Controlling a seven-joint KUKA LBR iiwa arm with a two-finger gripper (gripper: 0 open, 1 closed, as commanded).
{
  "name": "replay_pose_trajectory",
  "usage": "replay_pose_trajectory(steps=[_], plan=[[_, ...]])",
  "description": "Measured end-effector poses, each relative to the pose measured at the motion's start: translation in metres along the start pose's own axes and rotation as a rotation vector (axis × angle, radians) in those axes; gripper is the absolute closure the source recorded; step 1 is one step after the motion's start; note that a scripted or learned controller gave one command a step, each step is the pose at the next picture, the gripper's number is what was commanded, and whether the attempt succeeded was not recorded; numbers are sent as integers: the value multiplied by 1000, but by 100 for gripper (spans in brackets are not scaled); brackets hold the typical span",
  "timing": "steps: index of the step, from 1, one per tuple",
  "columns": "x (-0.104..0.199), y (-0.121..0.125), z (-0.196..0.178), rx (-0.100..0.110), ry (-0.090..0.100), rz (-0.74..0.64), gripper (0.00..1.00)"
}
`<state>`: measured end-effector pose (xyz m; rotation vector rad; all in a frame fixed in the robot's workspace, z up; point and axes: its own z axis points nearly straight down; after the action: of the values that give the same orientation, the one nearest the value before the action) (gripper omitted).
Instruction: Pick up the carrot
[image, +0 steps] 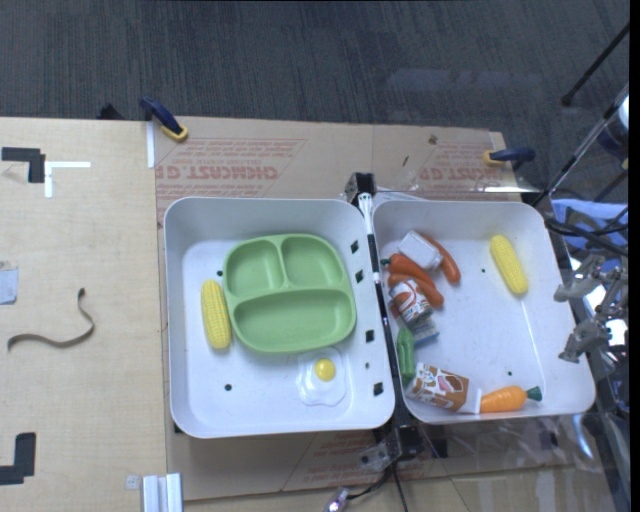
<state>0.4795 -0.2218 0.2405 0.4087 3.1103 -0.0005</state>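
Both bins (190, 330) looked like smooth, slightly glossy white plastic. The green divided plate (290, 295) had a matt plastic look, while the carrot (503, 399) and both corn cobs (215, 313) seemed shiny moulded plastic. At the frame's left, the benchtop (80, 250) resembled pale matt wood; cardboard (250, 165) lay under the bins.

The carrot (503, 399) lies at the right bin's (545, 330) six o'clock edge. A green tray (289, 293) fills the left bin's (190, 330) centre.
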Motion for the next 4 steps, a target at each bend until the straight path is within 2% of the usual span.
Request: replay_pose_trajectory(steps=[2, 3, 4], plan=[[-5, 2, -16, -2, -1, -619, 0], [-8, 3, -20, -3, 0, -767, 0], [-11, 4, -14, -4, -1, -1078, 0]])
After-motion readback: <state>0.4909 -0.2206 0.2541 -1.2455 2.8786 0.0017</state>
